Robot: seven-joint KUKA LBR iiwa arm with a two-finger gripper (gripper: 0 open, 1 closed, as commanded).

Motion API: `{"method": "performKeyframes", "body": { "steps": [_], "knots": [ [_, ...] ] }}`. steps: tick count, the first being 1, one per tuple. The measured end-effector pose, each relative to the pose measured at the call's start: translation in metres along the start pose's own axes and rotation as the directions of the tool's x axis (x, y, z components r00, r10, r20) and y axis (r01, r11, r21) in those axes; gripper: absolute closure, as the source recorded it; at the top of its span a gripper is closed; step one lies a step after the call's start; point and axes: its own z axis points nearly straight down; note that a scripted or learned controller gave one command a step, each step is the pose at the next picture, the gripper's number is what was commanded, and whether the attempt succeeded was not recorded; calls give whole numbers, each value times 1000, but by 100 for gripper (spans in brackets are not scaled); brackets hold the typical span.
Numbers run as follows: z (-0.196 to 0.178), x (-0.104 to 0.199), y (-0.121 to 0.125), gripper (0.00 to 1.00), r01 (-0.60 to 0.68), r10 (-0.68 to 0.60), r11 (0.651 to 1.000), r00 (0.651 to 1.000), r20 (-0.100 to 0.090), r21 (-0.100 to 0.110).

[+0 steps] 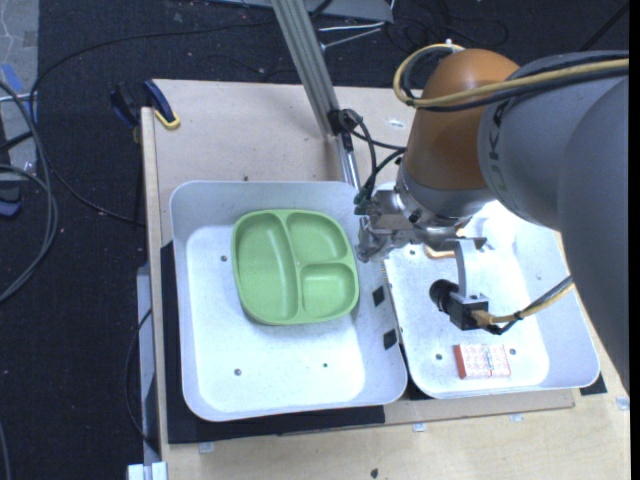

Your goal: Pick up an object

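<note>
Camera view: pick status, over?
Gripper at left bin's inner edge, beside green plate. No object visibly held. Red packet lies in right bin, apart from gripper. Nothing seen blocking it.

I count two white bins: a left bin (205, 358) and a right bin (545, 353). One green plate (295, 266) sits in the middle of the frame, with three compartments. One small red packet (483, 360) at the lower right. Two small black squares (380, 295) between the bins, just right of centre. One blue-and-yellow clamp (160, 106) at the upper left — and one arm (560, 138), mine, at the right.
</note>
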Motion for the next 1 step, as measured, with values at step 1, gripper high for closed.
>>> {"method": "performKeyframes", "body": {
  "steps": [1],
  "knots": [
    [3,45,7,100,-1,1,1000,1000,1,2]
  ]
}}
